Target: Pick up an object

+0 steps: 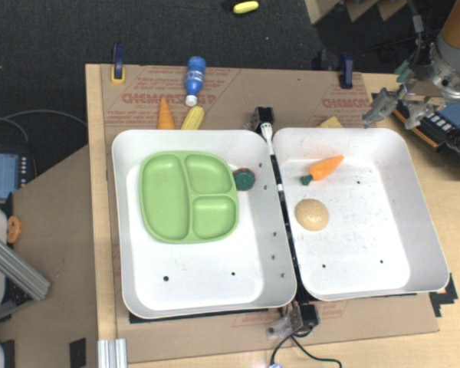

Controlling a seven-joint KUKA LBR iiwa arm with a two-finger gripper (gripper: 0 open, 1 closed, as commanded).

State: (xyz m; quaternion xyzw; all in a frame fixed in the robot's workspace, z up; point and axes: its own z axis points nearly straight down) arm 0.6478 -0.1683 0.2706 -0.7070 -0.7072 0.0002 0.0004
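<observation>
Toward twelve o'clock of the right bin [414, 205], a toy carrot [323, 167] lies loose, nothing lifted yet.
Just below it at six o'clock sits a tan potato-like ball [313, 214]; the gripper [383, 106] hangs beyond the bin's one o'clock corner, and whether it is apart or together I cannot tell. The approach seems pending: the next move calls for travel inward and a descent. The left bin [138, 267] holds a green divided plate [189, 196]; the bins rest on brown cardboard [238, 90], dark carpet beyond.
</observation>
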